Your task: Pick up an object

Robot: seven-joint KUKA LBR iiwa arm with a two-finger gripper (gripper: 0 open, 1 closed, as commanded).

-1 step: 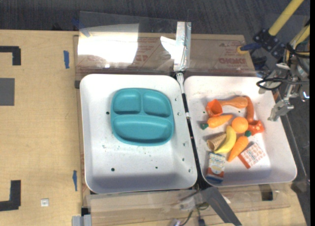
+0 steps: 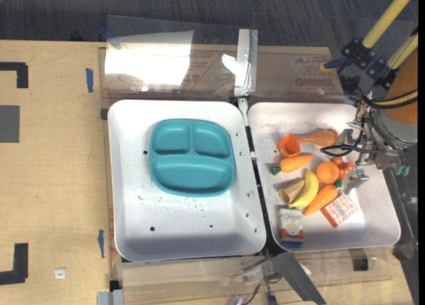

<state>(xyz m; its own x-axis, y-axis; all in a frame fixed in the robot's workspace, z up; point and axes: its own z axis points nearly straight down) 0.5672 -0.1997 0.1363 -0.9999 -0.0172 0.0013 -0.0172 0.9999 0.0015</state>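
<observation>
The right bin (image 2: pixel 378 227) holds a heap of toy food: an orange ball (image 2: pixel 326 173), a banana (image 2: pixel 307 191), two carrots (image 2: pixel 297 163) (image 2: pixel 321 199), an orange cup (image 2: pixel 289 144), a tan piece (image 2: pixel 320 137), a cone (image 2: pixel 289 191), a red-and-white packet (image 2: pixel 340 210) and a small carton (image 2: pixel 290 222). My gripper (image 2: pixel 350 163) is low over the right side of this heap, just right of the orange ball. It looks open, its fingers spread to either side of a small red item (image 2: pixel 339 162). Nothing is lifted.
The left bin (image 2: pixel 133 224) carries a teal divided plate (image 2: pixel 192 156). A clear plastic sheet (image 2: pixel 166 64) and a taped strip (image 2: pixel 246 61) lie behind the bins. The arm's grey body (image 2: pixel 398 131) and yellow-black cables (image 2: pixel 385 18) crowd the right bin's far right corner.
</observation>
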